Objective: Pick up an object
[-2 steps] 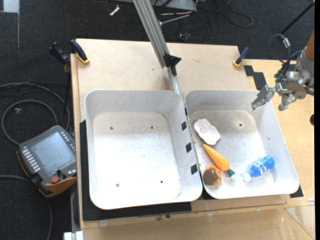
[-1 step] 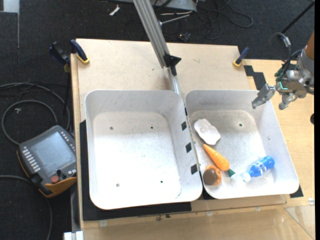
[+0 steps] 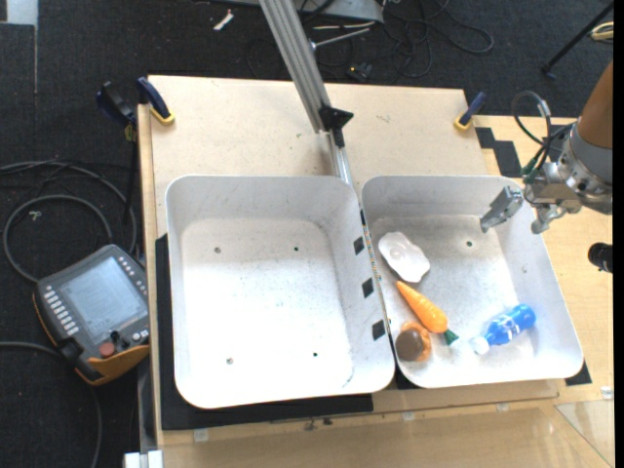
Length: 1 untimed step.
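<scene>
Nearest the camera, along the near edge of the right bin (image 3: 546,261), four things are lying. At the near right corner a blue bottle (image 3: 507,326) is resting on its side, its white cap pointing toward the bin's middle. Beside it, toward the divider, a brown ball (image 3: 413,343) is sitting at the near left corner, just touching the green end of an orange carrot (image 3: 425,308). That carrot is lying at a slant, its tip pointing toward a white lump (image 3: 404,256) positioned near the left edge, roughly midway along it.

At the far right corner of the same bin, the gripper (image 3: 523,214) is hanging above the rim area, reaching in from the right. Its two fingers (image 3: 499,210) are standing spread apart, with nothing between them. All four things are lying well apart from the fingers, toward the near and left sides; the white lump is the closest, and the bottle is lying along the same right edge but at the opposite corner.

Alongside, the left bin (image 3: 195,203) is sitting on the bench (image 3: 253,125), sharing the middle divider.
</scene>
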{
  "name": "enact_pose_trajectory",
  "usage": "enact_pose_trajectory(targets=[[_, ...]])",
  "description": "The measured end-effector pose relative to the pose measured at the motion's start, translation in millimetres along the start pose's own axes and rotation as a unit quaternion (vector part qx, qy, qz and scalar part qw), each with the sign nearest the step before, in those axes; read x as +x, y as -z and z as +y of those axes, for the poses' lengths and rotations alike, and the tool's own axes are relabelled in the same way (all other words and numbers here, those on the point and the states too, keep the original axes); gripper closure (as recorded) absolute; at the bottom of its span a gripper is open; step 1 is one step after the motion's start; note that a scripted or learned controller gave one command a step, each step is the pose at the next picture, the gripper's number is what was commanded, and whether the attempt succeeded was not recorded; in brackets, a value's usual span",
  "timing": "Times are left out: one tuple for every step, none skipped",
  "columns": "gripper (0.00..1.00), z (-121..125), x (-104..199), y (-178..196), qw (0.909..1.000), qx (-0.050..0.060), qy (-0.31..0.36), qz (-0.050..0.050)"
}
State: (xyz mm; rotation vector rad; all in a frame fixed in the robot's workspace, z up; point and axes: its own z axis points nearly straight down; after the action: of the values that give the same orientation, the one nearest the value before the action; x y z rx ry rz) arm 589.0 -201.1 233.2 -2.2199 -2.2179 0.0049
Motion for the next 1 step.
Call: enact_pose_trajectory(targets=[[0.0, 5.6, 5.0, -46.3, 1.0, 0.0, 0.001, 0.0]])
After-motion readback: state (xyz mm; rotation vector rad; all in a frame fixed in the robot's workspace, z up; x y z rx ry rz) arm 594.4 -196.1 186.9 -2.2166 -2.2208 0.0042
